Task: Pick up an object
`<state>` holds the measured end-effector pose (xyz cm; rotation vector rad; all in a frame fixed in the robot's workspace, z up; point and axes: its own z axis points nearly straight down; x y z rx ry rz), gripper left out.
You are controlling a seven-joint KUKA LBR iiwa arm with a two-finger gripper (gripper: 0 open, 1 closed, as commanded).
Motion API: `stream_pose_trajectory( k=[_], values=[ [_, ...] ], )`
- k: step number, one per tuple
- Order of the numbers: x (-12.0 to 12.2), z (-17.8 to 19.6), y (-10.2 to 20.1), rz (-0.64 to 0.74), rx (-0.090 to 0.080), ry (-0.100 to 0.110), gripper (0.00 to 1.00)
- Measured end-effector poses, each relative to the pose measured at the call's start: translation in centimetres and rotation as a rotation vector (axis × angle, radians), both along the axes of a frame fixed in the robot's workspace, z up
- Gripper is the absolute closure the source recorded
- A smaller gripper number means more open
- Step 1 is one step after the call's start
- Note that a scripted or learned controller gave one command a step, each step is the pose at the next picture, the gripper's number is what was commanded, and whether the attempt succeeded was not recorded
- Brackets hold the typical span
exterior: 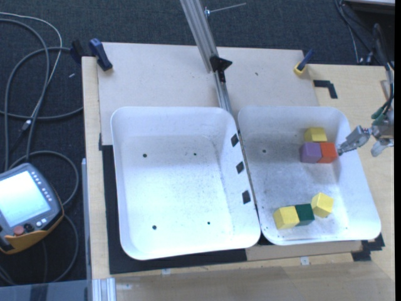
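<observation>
The right bin (351,227) holds several small blocks. A yellow block (315,134) lies at its back, with a purple block (310,152) and an orange block (328,153) side by side just in front of it. Near the front sit another yellow block (322,204), a green block (305,213) and a third yellow block (286,217). My gripper (364,145) hangs over the bin's right rim, just right of the orange block. It is open with nothing between its fingers, and its left fingertip (346,145) is close to the orange block.
The left bin (125,137) stands beside the right one, with black clips along the shared wall. A slanted metal pole (199,27) rises from the back of the bench. A teach pendant (25,205) and cables lie on the floor at left.
</observation>
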<state>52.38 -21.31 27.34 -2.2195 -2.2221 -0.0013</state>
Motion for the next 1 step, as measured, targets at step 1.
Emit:
stream_pose_trajectory(
  k=[1],
  values=[
    [6.02,-13.33,-0.41,-0.001,-0.001,-0.001,0.0]
  ],
)
